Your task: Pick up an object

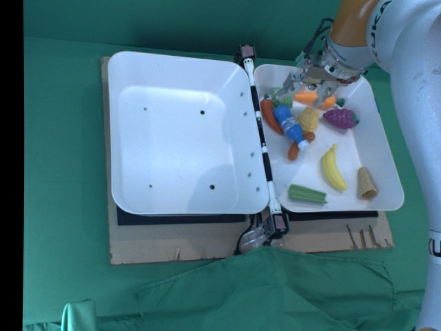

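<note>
1. Green cloth [275, 288] lies bunched up at the front, closest to the camera, below the cardboard sheet [172, 243] that sits under both bins.
2. Up in the right bin [386, 178] the toys sit in a loose pile, and the gripper [313, 85] hangs over the far end of that pile.
3. I cannot tell if anything is between its two prongs, or if they are apart or together; they are too small and blurry.
4. Just under the gripper lies a small orange carrot [306, 97], with a green toy [282, 99] to its left.
5. A blue bottle [288, 123] lies slanted a little nearer than the gripper, next to a long red pepper [267, 112] by the bin's left wall.
6. Yellow corn [309, 118] sits right of the bottle, and purple grapes [340, 118] sit right of the corn.
7. Nearer to the camera than the gripper, a yellow banana [332, 168] lies in the middle of the bin.
8. A tan ice cream cone [366, 183] lies right of the banana, and a green okra pod [306, 194] lies near the front wall.
9. Left of the gripper's bin stands the left bin [138, 74], white with a few dark dots on its floor.
10. A black and white striped bar [260, 133] runs between the two bins.
11. The grey arm [413, 81] with its orange band [362, 5] comes in from the right, above the gripper.
</note>
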Controlling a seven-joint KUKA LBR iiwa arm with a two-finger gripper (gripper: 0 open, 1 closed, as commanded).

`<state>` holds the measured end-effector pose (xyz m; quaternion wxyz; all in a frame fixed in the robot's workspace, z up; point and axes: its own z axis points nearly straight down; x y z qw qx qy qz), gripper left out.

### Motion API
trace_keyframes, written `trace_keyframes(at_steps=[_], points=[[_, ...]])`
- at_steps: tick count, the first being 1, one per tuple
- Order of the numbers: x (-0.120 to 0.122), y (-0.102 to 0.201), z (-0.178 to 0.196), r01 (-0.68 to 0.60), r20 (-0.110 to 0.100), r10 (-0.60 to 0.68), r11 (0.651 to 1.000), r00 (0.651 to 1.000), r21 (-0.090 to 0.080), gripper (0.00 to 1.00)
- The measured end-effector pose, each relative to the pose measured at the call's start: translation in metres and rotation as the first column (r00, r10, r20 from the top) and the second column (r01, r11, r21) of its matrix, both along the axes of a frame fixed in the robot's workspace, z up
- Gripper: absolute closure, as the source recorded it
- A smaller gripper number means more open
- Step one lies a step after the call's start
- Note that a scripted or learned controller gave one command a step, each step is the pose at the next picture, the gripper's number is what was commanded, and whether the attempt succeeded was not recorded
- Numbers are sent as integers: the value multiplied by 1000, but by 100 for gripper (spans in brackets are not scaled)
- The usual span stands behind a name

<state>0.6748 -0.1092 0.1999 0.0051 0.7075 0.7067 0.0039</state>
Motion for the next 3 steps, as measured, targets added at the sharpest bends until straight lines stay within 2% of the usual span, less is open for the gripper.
trace_keyframes(at_steps=[1,2,3], points=[[2,0,13,2,8,-2,1000,1000,1,100],[7,1,80,1,0,-1,1000,1000,-1,100],[6,9,133,0,-1,0,1000,1000,0,100]])
